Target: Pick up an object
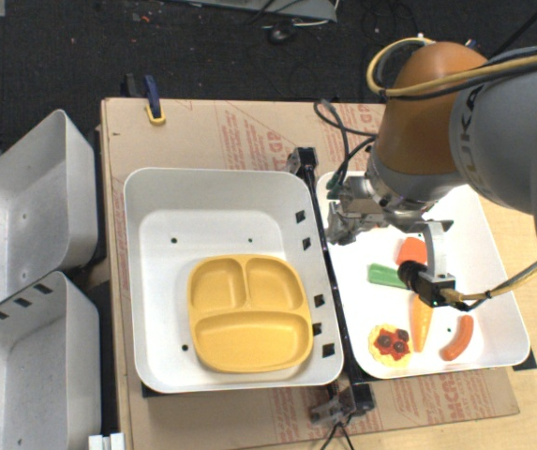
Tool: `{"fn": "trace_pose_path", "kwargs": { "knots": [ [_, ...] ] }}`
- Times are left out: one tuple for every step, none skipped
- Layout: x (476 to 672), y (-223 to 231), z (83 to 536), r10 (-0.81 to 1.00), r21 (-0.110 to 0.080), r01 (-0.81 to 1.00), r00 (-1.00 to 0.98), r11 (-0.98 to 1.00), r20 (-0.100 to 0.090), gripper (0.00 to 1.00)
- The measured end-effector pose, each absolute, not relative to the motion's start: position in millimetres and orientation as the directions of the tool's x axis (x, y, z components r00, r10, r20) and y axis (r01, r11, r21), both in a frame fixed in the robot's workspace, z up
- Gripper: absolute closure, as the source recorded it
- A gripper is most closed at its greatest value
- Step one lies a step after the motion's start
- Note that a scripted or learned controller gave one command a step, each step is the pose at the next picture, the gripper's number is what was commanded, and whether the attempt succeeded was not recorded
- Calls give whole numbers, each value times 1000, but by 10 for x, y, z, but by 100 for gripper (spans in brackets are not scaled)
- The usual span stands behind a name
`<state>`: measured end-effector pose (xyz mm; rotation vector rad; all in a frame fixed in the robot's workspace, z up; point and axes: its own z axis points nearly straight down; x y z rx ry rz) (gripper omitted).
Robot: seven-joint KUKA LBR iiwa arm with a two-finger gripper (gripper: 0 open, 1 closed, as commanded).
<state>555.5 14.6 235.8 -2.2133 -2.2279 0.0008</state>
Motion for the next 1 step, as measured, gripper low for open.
{"fn": "trace_pose_path", "kwargs": {
  "knots": [
    [5645, 723, 2418, 1000, 2, 1000, -9, 9, 1, 100]
  ]
}}
